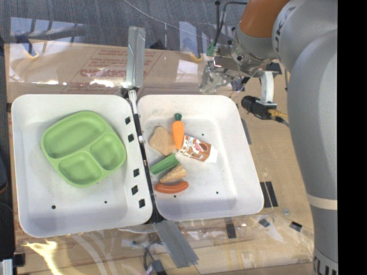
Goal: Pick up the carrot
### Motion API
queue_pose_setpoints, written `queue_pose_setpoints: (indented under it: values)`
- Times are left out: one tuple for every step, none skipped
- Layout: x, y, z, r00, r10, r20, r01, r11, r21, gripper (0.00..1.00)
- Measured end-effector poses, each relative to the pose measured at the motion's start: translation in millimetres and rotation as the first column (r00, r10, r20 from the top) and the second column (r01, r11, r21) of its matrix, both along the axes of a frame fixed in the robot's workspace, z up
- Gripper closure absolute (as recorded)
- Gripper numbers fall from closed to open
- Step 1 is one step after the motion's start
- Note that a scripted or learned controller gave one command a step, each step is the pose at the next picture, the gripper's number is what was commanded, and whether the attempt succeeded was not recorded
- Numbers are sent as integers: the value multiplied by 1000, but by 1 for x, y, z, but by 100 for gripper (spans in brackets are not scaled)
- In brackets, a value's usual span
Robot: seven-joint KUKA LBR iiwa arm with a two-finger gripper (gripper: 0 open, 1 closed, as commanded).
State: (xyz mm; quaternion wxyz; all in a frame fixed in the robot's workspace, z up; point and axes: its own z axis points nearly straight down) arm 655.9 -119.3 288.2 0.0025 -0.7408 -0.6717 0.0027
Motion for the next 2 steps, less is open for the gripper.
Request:
queue_pose_setpoints:
  values:
    - [0, 59, -11, 990, -141, 1, 141, 990, 0, 100]
    - [1, 66, 39, 869, -494, 4, 494, 869, -1, 100]
